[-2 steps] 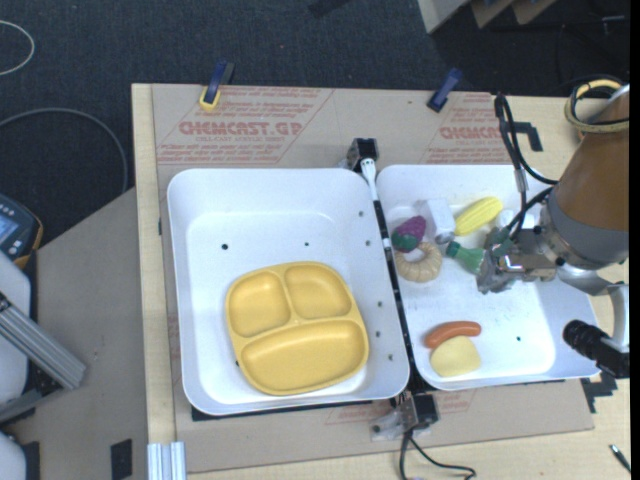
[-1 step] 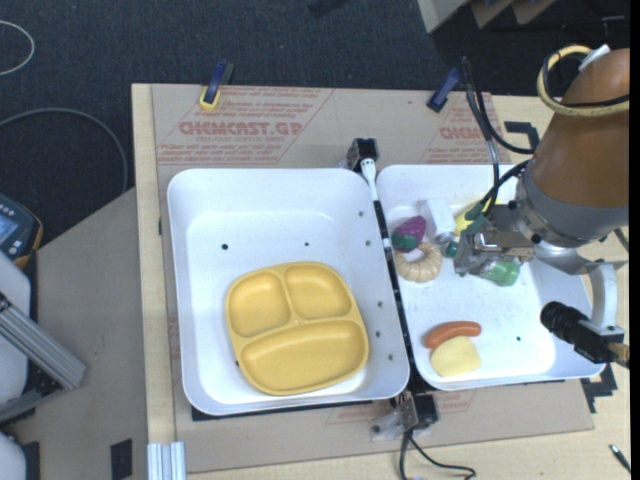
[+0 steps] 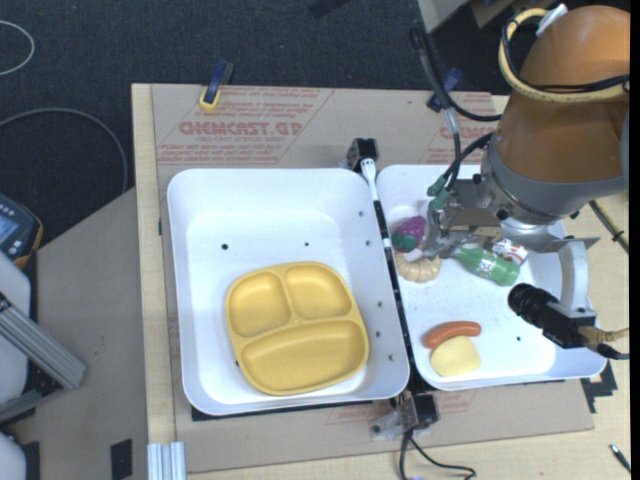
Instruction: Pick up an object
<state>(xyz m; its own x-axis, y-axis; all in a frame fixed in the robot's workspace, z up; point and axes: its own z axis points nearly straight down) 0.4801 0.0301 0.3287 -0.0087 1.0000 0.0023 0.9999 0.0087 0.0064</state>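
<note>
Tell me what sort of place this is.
Probably a robotics lab bench for grasping trials: a robot arm over two white bins, toy food such as a sausage, a yellow divided tray, and loose cables.

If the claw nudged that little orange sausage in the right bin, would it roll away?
Probably, a little. The sausage looks rounded and smooth, so it may roll sideways. It lies against a yellow piece, which might stop it that way. It looks like a light plastic toy.

Single fixed camera, mounted above the desk, looking down at a slant from a moderate height. Both white bins fit in frame: left bin centre-left, right bin at right. The arm enters from the right, large and close to the lens.
</note>
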